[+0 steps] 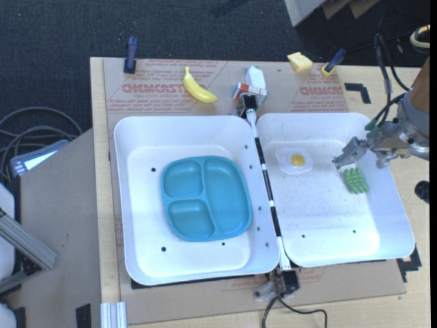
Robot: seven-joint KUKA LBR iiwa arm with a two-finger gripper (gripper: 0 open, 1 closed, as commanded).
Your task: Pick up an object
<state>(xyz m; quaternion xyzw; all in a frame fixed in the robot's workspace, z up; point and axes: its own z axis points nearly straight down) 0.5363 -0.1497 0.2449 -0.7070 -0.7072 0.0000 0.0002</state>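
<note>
The right bin (382, 244) holds a toy fried egg (295, 161) near its back left and a small green bumpy piece (355, 180) toward its right side. My gripper (362, 160) hangs over the right bin's back right part, just above and behind the green piece and well right of the egg. Its fingers are spread open and nothing sits between them. A blue divided plate (205, 198) lies in the middle of the left bin (136, 149).
Behind the bins on the board lie a toy banana (199, 87), a small white, red and blue carton (251, 86), a yellow wedge (299, 61) and a blue clip (130, 53). Cables run along the arm at the right edge.
</note>
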